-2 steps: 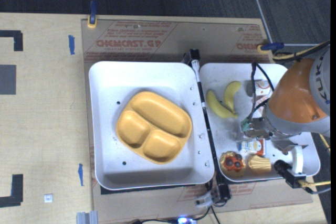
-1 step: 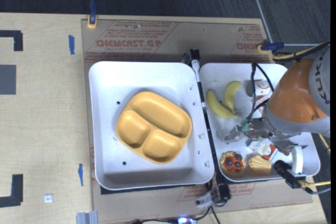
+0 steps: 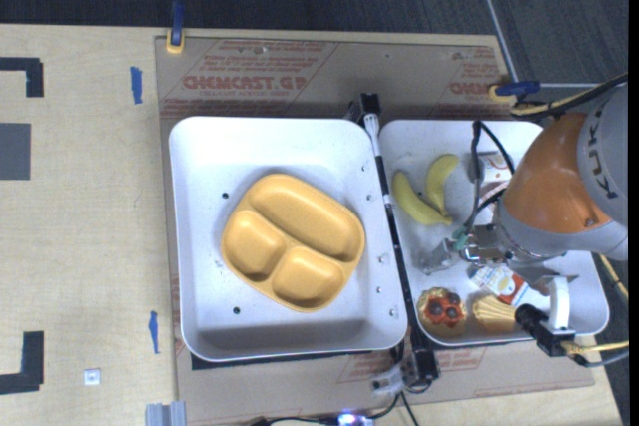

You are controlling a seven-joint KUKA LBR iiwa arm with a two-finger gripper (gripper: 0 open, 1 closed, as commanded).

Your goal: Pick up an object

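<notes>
- The bananas lie in the right bin, just beyond the gripper and a little toward the divider between the bins; they seem to me the nearest thing to pick.
- Behind the gripper, toward the near rim, there are a round toy with red and dark spots and a pale ridged piece, and under the wrist a small white and red packet.
- I cannot tell whether the gripper is spread or pressed together, because the wrist and cables cover it; nothing is seen between its tips.
- Risk: the things lie close together, so the gripper may push the bananas against the bin wall instead of closing around them, or catch two things and drop both.
- Risk: the curved, smooth bananas can slip out if they are taken near an end.
- The arm reaches low into the right bin, with its orange band above the wrist and the gripper pointing down and toward the left bin.
- Far from the gripper, in the left bin, a yellow tray with three compartments rests.
</notes>
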